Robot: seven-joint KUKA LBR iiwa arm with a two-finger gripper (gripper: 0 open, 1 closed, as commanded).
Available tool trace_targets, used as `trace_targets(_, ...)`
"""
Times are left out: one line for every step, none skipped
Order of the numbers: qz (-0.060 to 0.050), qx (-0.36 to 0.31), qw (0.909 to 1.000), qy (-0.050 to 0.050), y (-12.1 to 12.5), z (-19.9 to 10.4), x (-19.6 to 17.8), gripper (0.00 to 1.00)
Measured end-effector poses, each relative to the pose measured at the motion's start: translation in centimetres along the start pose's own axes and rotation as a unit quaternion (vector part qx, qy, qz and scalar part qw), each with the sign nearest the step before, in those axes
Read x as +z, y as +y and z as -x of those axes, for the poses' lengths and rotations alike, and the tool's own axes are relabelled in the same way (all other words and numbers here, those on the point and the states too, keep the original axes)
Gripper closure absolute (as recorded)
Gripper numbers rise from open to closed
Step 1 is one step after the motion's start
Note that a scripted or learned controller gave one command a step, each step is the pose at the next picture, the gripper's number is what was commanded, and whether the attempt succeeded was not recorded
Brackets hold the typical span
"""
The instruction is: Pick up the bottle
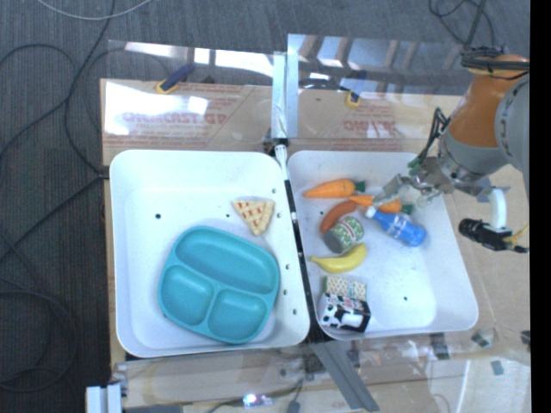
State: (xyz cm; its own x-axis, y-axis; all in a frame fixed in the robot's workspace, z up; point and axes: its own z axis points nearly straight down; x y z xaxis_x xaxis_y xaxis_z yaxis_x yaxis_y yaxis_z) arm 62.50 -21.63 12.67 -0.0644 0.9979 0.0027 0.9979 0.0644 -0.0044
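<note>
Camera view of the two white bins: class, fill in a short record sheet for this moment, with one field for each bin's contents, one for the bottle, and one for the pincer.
left bin: white shallow bin holding a teal three-compartment plastic tray and a waffle-patterned wedge
right bin: white shallow bin holding carrots, a banana, a can and a small carton
bottle: blue plastic bottle with white cap, lying on its side
pincer: metal pincer just above the bottle, finger state unclear

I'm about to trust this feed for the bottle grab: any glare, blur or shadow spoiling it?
Camera view: strong glare on the clear panels behind the bins; the blue bottle is evenly lit and reasonably sharp; the gripper just above it looks soft and cluttered, fine detail lost; shadows in the right bin are faint.
</note>
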Motion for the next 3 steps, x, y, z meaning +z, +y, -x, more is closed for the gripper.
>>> trace_targets(0.015, -0.004, 0.9999, 0.001, -1.3, -0.3, 2.7, 0.0)
trace_targets(0.01, -0.009, 0.9999, 0.002, -3.2, -0.6, 3.5, 0.0)
trace_targets(0.009, -0.009, 0.9999, -0.001, -3.3, -0.4, 2.8, 1.0)
